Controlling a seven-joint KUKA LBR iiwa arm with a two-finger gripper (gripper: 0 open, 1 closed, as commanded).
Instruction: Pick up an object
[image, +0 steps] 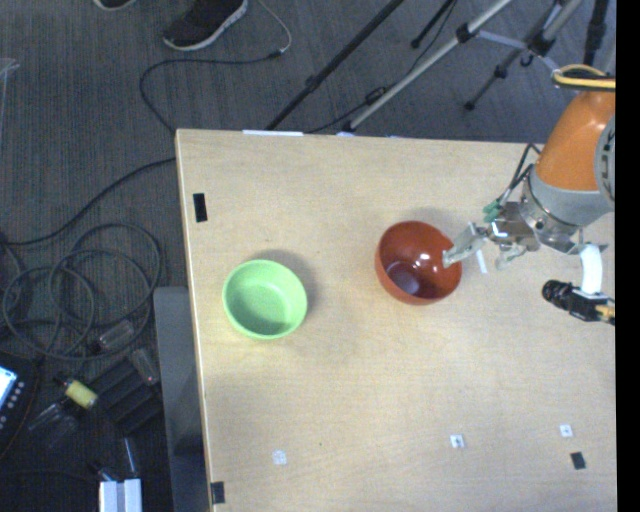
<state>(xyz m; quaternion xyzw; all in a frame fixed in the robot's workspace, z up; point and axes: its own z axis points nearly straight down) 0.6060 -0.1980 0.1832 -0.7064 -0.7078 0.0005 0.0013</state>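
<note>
A red bowl (417, 262) stands upright on the pale wooden bench (400, 400), right of centre. A light green bowl (265, 298) sits to its left, well apart from it. My gripper (468, 253) reaches in from the right and is at the red bowl's right rim, touching or just above it. The grey arm with its orange band (580, 150) rises behind the gripper at the right edge. Nothing is lifted off the bench.
Both bowls look hollow, with nothing in them. Small black marks (199, 207) and pale tags (457, 440) dot the bench top. The bench's left edge (190, 300) drops to a dark floor strewn with cables.
</note>
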